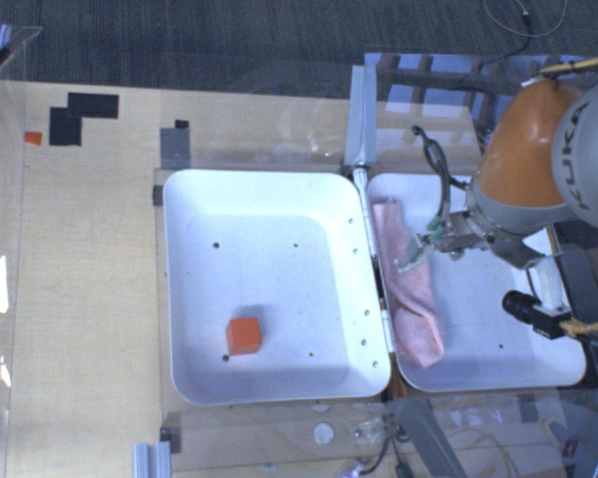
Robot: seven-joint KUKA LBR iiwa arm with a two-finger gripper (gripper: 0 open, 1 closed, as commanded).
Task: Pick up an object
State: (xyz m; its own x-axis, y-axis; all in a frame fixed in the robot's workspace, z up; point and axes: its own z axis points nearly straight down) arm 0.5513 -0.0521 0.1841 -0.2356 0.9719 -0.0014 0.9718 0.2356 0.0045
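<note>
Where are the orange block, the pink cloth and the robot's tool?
orange block (244,336), camera view, middle of its top face.
pink cloth (411,289), camera view, middle of the cloth.
tool (411,259), camera view, at its fingertips over the cloth.

Bench (90,297): two bins side by side, their inner walls touching. Left bin (269,192): one block (244,336) on the floor, toward the near-left corner, apart from every wall. Right bin (498,371): one cloth (411,292) lying lengthwise along the left wall, running from the far end toward the near end. Arm (538,157): enters from the right, above the right bin. Gripper (414,257): over the cloth's far half, just beside the wall between the bins.
</note>
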